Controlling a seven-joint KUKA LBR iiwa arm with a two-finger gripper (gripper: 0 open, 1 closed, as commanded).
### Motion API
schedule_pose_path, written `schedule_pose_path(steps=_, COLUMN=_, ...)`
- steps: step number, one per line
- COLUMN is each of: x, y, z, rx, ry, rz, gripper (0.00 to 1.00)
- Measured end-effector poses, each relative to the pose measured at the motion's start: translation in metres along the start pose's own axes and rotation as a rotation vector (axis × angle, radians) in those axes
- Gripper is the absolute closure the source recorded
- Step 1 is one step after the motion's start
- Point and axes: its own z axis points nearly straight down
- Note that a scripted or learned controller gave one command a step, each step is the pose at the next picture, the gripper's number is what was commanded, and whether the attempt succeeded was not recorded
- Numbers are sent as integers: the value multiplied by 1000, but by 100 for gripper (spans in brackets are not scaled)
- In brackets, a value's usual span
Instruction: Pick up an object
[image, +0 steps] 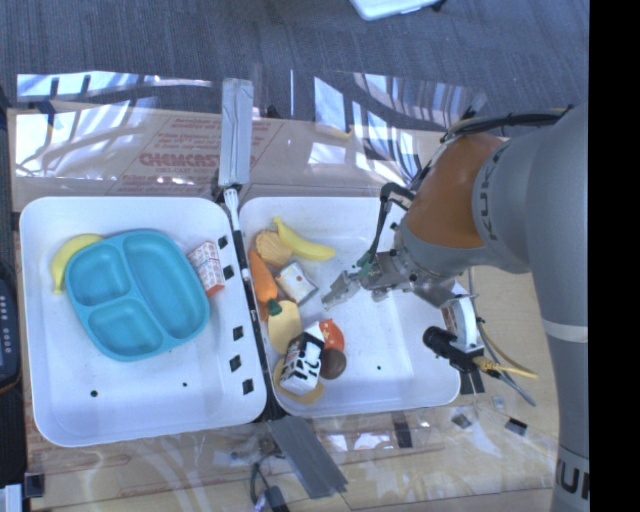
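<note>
- Gripper (340, 291): over the right bin (400, 385), fingers slightly spread, pinching nothing.
- White carton (296, 281): just left of the fingertips, beside the carrot (263, 280) and below the banana (301, 243).
- Left bin (60, 400): bears a blue divided plate (135, 292).

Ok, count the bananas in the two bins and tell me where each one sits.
2. One banana lies in the left bin, tucked against the blue plate's far-left edge. The other banana lies in the right bin near its top. More could be hidden under the piled toys.
</note>
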Motion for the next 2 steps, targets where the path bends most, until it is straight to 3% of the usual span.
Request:
schedule_pose_path(steps=1, x=87, y=25, z=-52, rx=-14, ry=-5, rz=-168, gripper=0)
schedule_pose_path(steps=2, x=47, y=86, z=12, rx=-5, ry=-4, rz=-125, gripper=0)
